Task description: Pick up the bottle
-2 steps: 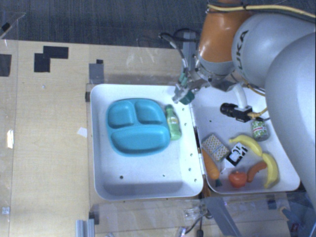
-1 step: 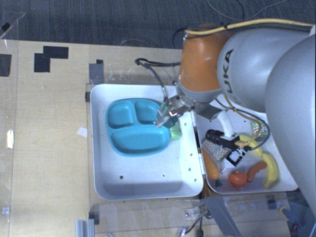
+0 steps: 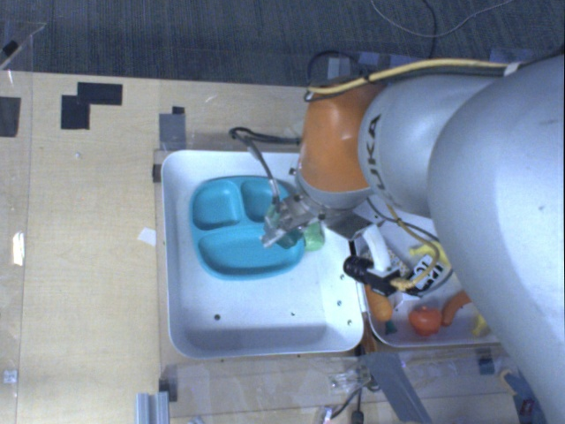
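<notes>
Honestly, this grab could go sideways

So the gripper [image 3: 284, 223] is down in the left bin [image 3: 256, 329], at the middle of the frame, right over the right edge of the blue tray [image 3: 231, 228]. The bottle [image 3: 312, 235], a small greenish thing, sits just beside the tray's right rim and right at the gripper tip. Can't tell if the fingers are open or closed, since it's all a blur of metal and clear plastic there, so no idea whether it's got anything.

My worry: the bottle is jammed up against the tray rim, so a finger could land on the rim and shove the tray or just pinch air. It also looks small and maybe slick, so it might squirt out. The other bin [image 3: 388, 336], lower right, has an orange [image 3: 380, 307] and a tomato [image 3: 425, 320].
</notes>
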You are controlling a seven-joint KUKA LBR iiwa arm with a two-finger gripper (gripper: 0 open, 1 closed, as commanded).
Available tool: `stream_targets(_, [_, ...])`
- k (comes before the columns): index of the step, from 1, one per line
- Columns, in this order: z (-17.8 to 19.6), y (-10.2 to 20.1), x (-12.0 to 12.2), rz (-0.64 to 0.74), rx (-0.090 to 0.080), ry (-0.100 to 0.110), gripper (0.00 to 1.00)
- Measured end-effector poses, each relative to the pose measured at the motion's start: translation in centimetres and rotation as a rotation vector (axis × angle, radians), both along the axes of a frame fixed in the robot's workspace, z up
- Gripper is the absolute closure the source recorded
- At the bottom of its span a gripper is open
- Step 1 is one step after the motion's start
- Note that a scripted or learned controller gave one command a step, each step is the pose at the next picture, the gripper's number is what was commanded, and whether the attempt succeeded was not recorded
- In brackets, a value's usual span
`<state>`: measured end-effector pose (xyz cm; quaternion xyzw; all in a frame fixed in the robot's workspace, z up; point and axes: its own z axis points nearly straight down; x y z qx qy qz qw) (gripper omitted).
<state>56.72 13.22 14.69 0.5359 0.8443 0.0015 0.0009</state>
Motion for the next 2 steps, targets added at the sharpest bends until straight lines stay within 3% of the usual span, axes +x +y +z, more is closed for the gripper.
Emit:
stream_targets(1, [3.9,-4.1,-5.3,0.066,0.0,-0.003,1.0])
stream_targets(2, [2.8,1.5,-1.6,-0.276,0.0,0.001,1.0])
